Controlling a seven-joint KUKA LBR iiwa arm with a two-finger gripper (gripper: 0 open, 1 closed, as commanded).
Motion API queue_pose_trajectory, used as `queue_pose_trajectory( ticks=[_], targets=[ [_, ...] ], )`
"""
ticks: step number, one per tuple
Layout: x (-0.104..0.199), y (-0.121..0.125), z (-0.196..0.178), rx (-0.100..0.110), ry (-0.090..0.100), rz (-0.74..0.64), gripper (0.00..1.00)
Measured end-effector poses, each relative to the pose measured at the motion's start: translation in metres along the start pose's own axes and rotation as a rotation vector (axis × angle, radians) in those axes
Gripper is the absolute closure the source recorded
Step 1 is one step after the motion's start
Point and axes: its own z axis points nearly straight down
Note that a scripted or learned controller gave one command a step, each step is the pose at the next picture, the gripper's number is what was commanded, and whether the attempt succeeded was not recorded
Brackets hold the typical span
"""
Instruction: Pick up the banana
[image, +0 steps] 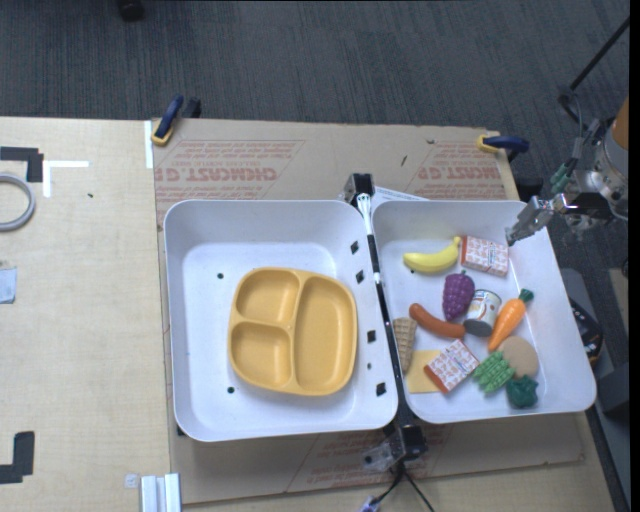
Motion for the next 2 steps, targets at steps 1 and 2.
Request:
queue_pose_trajectory(
  ticks=[1, 2],
  targets=[
    [0.041, 0.043, 0.073, 0.001, 0.0, -0.134, 0.0],
    [0.083, 0.065, 0.175, 0.0, 0.0, -0.129, 0.0]
  ],
)
